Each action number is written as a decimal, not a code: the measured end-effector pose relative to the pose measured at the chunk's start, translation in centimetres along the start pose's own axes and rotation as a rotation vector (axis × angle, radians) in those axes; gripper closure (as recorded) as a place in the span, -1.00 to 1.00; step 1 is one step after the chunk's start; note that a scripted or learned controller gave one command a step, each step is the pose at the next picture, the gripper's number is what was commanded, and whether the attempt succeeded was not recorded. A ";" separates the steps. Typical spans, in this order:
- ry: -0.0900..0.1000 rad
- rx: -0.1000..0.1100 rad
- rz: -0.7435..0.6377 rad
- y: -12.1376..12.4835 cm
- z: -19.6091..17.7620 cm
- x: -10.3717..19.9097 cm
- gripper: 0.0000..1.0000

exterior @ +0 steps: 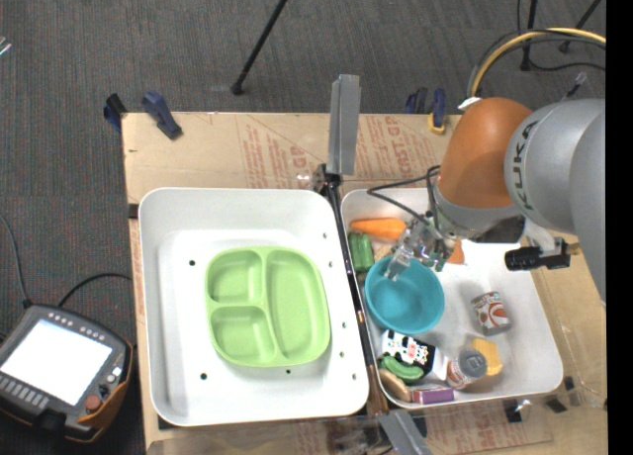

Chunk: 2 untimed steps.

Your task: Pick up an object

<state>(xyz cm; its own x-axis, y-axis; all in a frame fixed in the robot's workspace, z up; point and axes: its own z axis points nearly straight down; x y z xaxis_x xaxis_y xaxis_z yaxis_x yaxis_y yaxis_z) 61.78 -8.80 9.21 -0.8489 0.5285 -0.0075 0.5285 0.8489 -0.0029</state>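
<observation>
Grey and orange, the KUKA arm (524,171) reaches in from the right over a bench topped with brown printed cardboard (247,146), its two-finger gripper (410,257) lowered into the right-hand shallow white bin (534,339). The metal fingers (401,263) sit at the upper rim of a round teal plastic bowl (406,297) near that bin's left wall; whether the claw is wide, narrow or closed on anything cannot be told from this angle. An orange carrot-shaped toy (381,228) lies toward the bin's far left corner, just beyond the gripper, with a dark green vegetable-shaped piece (361,250) beside it against the left wall. A small red-and-white printed can (491,312) lies on its side toward the right wall, well apart from the bowl. Along the near edge sit a black-and-white patterned carton (408,351), touching the bowl's near side, a yellow round object with a grey cap (480,360) and a small purple box (432,396) at the near rim. The left-hand shallow white bin (168,245) carries a lime-green divided plastic plate (267,307) with three compartments, lying flat near its middle. A grey upright post (344,136) stands at the far edge between the two bins, and blue clamps (158,112) grip the bench's far left corner. A handheld control pendant with a pale screen (59,364) rests on the dark carpet off the bench's near left corner.
</observation>
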 end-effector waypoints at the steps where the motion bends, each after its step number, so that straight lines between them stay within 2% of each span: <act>1: 0.001 0.000 0.097 0.6 0.0 -1.2 1.00; 2: 0.001 -0.002 0.262 0.8 0.0 -1.4 1.00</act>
<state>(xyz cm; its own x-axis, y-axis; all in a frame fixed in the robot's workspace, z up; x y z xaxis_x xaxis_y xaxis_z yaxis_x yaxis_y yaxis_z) 63.37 -8.90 9.18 -0.6832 0.7302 -0.0068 0.7302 0.6833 0.0009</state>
